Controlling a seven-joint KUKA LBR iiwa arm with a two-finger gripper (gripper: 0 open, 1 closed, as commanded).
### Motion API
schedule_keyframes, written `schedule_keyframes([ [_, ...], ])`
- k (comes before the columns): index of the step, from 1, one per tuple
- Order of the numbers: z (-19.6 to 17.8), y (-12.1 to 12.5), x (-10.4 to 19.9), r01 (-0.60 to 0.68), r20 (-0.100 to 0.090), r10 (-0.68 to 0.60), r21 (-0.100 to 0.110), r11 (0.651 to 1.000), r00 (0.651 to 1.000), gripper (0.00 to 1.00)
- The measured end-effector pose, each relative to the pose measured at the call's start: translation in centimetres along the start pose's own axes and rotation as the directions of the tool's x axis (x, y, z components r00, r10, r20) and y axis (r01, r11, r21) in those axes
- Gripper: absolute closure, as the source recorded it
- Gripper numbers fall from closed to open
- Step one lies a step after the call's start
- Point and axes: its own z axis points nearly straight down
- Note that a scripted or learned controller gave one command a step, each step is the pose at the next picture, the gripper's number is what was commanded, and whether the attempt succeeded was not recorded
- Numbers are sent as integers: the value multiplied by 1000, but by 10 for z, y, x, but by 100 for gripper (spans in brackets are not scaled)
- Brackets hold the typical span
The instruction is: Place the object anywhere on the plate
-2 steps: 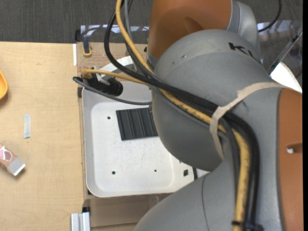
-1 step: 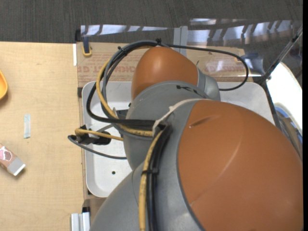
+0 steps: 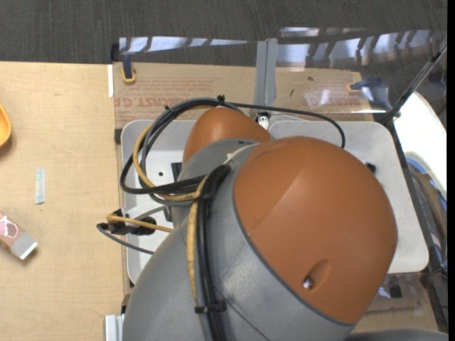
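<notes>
The arm's large orange joint (image 3: 313,219) and grey body (image 3: 178,290) loom close under the camera and cover most of both white bins. A strip of the left bin (image 3: 130,148) shows along its left wall. The right bin's (image 3: 370,144) far right corner shows beyond the orange joint. Black and yellow cables (image 3: 142,169) loop off the arm over the left bin. Whatever lies on the bin floors is hidden beneath the arm.
On the wooden bench at the left lie a small grey strip (image 3: 40,187), a pink-and-white packet (image 3: 15,236) and an orange item (image 3: 3,126) cut off by the edge. Brown cardboard (image 3: 185,94) and a grey metal post (image 3: 265,69) stand behind the bins.
</notes>
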Motion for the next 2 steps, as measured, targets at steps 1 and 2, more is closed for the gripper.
schedule_keyframes([
  [1, -73, 195, -37, 1, 2, -1, 2, 1000, 1000, 100],
  [2, -64, 104, -19, 29, 1, -29, 2, 1000, 1000, 100],
])
